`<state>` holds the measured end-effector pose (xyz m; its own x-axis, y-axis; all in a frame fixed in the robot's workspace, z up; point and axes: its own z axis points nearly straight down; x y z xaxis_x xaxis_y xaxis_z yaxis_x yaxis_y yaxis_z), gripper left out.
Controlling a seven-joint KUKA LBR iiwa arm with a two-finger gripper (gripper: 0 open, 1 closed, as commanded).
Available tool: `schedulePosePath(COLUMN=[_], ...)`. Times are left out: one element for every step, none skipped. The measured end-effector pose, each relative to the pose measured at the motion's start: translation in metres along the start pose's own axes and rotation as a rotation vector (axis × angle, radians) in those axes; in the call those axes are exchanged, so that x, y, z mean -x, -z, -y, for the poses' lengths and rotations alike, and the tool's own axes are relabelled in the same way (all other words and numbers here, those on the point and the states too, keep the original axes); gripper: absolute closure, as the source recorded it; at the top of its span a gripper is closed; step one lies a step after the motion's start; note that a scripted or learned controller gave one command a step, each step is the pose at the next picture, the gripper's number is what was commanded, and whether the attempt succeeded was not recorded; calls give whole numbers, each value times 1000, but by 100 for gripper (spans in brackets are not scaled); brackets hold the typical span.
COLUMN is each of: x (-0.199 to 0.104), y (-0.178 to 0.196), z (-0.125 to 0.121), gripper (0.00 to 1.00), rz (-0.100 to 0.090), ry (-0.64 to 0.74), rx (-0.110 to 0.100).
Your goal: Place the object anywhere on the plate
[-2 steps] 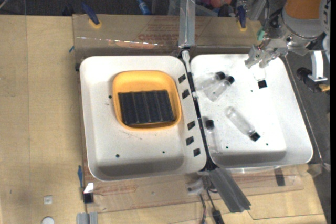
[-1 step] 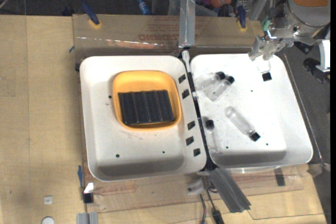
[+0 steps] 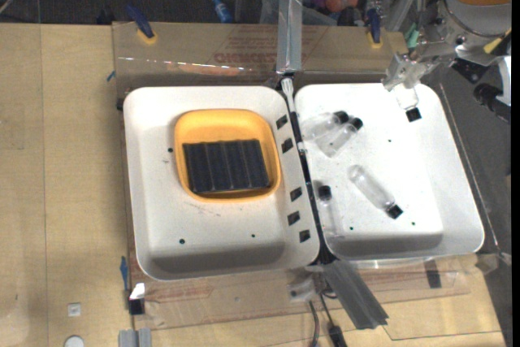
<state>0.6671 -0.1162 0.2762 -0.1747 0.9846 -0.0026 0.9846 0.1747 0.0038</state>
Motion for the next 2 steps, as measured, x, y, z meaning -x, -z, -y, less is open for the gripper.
schedulePosePath(x=[10, 31], y=[21, 39], z=[1, 5], gripper=[100, 100], rz=[0, 1], ry=[221, 294], rx=[1, 1])
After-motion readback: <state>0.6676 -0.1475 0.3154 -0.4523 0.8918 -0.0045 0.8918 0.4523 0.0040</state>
